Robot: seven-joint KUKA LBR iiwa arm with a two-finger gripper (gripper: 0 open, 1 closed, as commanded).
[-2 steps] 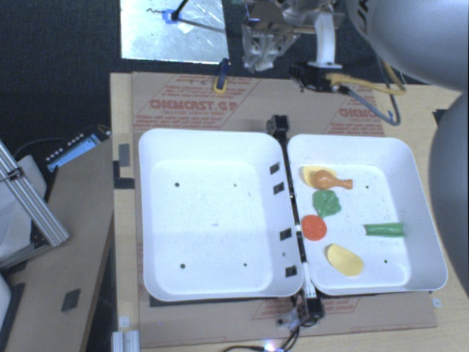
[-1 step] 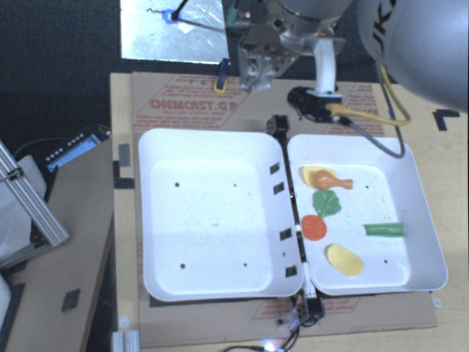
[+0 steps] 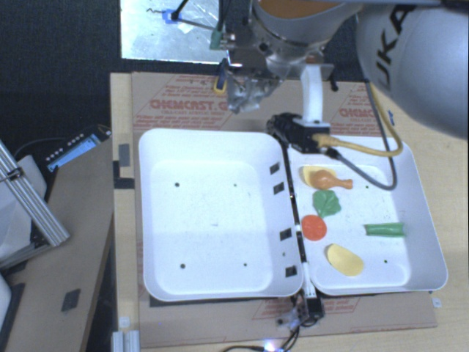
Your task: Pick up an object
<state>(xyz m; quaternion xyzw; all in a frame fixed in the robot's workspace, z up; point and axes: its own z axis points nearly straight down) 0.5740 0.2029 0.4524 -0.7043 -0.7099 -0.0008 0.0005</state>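
Two shallow white plastic bins sit side by side on a sheet of brown printed cardboard (image 3: 183, 97) that covers the worktop. The left bin (image 3: 212, 215) shows bare white floor with a few small dark dots. The right bin (image 3: 418, 226) holds five small things, all lying apart from one another: an orange drumstick-shaped toy (image 3: 326, 178) near the far left corner, a dark green leafy piece (image 3: 327, 202) just below it, a flat red-orange round disc (image 3: 314, 227) close to the divider between the bins, a long green bean-like piece (image 3: 384, 229) toward the right side, and a yellow oval piece (image 3: 344, 259) nearest the front wall.

The grey arm with its orange band (image 3: 308, 2) reaches in from the upper right. Its pincer (image 3: 245, 94) hangs over the cardboard beyond the far rim of the left bin, well apart from every toy. The metal parts there blur together, so I cannot tell how the pincer is set.
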